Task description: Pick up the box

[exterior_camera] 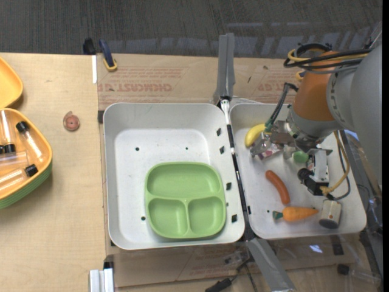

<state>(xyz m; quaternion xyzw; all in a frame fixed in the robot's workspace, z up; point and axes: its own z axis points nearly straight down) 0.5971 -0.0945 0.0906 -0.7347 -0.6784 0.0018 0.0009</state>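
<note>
Reaching into the right white plastic bin point(358, 221), apparently for the box.
Two-finger gripper point(270, 145) low beside a yellow banana point(254, 134); its state I cannot tell.

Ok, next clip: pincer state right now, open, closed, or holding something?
Pincer: cannot be told. It sits low in the right bin, beside the banana, and the wrist hides its tips.
</note>
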